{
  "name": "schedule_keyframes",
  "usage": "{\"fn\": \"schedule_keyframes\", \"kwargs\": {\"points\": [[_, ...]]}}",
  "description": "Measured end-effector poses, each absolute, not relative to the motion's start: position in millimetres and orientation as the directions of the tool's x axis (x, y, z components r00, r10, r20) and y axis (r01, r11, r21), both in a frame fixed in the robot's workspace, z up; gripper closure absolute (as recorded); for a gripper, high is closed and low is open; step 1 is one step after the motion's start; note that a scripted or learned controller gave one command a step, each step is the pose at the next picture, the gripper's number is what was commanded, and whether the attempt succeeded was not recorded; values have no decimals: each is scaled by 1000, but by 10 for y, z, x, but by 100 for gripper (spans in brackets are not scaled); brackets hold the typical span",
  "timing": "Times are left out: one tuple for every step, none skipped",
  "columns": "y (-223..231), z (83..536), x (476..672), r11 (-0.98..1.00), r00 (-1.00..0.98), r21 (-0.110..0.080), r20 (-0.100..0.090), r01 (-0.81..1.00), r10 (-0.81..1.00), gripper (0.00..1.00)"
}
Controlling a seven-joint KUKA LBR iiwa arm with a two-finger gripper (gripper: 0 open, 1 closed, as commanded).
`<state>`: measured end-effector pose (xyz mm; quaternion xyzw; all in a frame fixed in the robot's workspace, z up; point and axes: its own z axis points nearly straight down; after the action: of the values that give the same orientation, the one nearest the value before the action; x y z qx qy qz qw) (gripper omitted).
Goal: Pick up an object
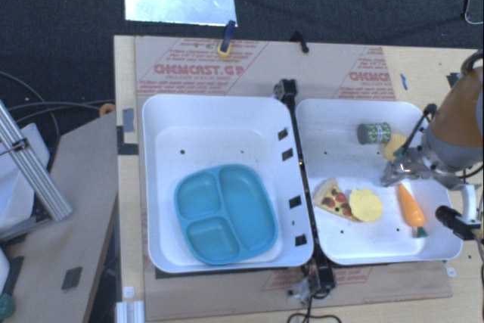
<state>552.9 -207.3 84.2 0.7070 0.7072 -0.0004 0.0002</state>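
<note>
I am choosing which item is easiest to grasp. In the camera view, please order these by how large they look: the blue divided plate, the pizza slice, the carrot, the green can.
1. Blue divided plate, by far the largest.
2. Pizza slice.
3. Carrot and green can: these look alike in size, so I do not rank them.

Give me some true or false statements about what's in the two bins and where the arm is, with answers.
1. The blue divided tray lies in the left bin. True.
2. The carrot lies in the left bin. False: it lies in the right bin.
3. The pizza slice touches a yellow round piece. True.
4. The green can stands upright on the tray. False: it lies on its side in the right bin.
5. The gripper is over the right bin. True.
</note>
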Motion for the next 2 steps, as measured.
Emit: {"fn": "schedule_keyframes", "kwargs": {"points": [[-2053, 1115, 6337, 8, -8, 12, -3, 1000, 1000, 100], [-1735, 835, 6227, 6, -6, 1, 1, 1000, 1000, 100]]}}
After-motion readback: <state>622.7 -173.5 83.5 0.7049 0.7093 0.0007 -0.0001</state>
